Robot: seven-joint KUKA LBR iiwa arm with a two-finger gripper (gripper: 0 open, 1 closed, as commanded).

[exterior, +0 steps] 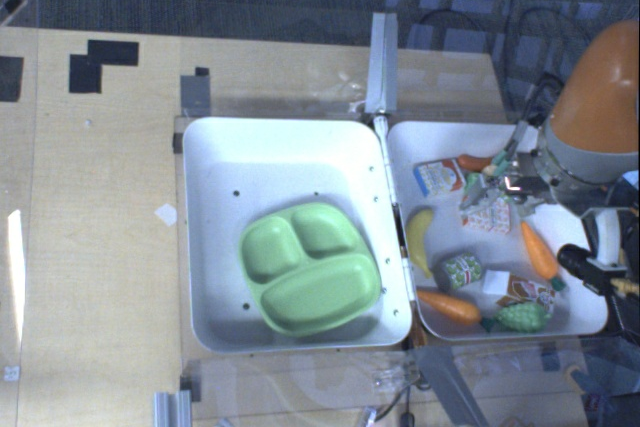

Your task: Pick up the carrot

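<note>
Two orange carrots lie in the right bin [400, 155]. One carrot [447, 305] rests near the front wall, pointing left to right. The other carrot [538, 250] lies at a slant by the right side. My gripper [497, 185] hangs over the back middle of this bin, just above a patterned packet [487, 215]. It is up and left of the slanted carrot and well behind the front one. Neither carrot is in the gripper.
The right bin also holds a yellow banana [420, 240], a blue and white carton [437, 177], a green can [462, 270], a green bumpy toy [520, 317], a brown box [527, 293] and a small white block [495, 282]. The left bin [215, 215] holds a green divided plate [310, 267].
</note>
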